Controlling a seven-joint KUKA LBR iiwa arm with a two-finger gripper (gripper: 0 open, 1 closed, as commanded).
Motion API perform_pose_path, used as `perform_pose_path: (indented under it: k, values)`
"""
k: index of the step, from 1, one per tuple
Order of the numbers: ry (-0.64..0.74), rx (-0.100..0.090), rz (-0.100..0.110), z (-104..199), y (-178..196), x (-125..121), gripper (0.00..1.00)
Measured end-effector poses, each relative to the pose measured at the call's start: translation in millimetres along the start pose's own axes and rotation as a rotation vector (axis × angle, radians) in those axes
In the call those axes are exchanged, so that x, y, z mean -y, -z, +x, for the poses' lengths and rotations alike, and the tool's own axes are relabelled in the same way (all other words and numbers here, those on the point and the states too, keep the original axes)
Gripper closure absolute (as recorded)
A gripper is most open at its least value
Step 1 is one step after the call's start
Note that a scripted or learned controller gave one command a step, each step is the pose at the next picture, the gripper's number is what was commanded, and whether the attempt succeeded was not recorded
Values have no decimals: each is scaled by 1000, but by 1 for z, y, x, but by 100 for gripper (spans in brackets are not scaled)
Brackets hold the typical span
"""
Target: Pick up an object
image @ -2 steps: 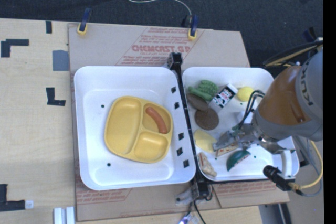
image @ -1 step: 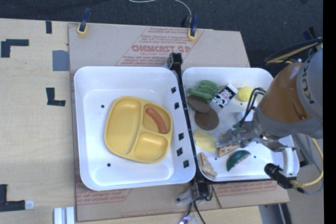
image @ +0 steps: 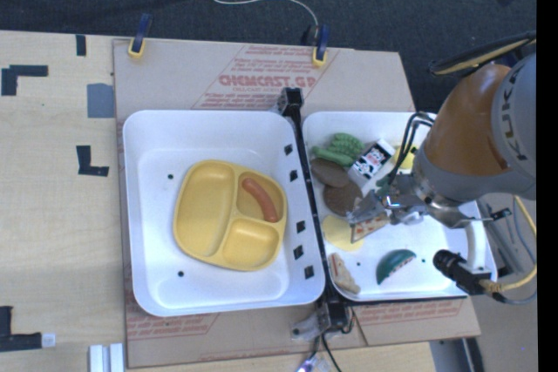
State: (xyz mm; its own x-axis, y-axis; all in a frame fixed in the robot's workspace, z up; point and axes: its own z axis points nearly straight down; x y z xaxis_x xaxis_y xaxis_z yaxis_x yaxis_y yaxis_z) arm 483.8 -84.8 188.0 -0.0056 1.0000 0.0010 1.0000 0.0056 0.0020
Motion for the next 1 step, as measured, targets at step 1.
perform_pose_path:
  k: [1]
  values:
    - [4, -1, 3, 68, -4, -31, 100]
